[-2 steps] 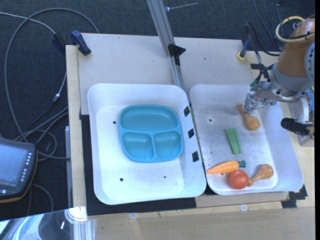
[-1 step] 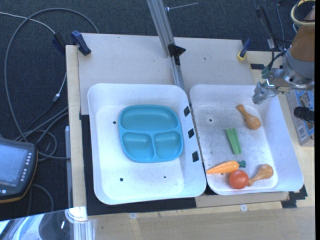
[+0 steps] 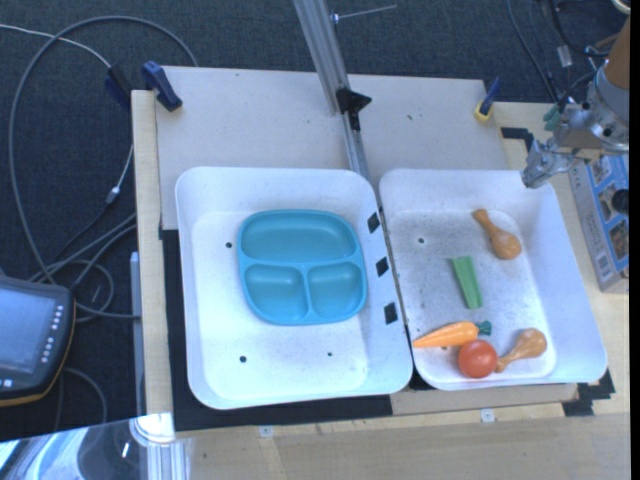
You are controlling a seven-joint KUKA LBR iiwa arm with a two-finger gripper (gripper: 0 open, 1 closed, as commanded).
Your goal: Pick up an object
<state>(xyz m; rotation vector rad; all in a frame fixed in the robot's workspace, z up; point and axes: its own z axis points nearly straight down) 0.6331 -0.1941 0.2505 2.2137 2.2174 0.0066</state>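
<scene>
Two shallow white plastic bins sit side by side: the left bin (image 3: 210, 368) bears a smooth teal divided plate (image 3: 300, 265), the right bin (image 3: 570, 298) holds every candidate. By my reading the pick has not begun, as the gripper (image 3: 540, 163) hangs over the right bin's far corner, apart from all of it, and whether it is wide or narrow I cannot tell. Next it must choose one item, centre above it and descend. Choices run from a tapered orange carrot (image 3: 447, 335), two tan gourd-like pieces (image 3: 497, 234) (image 3: 524, 346) and a flat green bar (image 3: 465, 281) to a glossy round tomato (image 3: 477, 358).
</scene>
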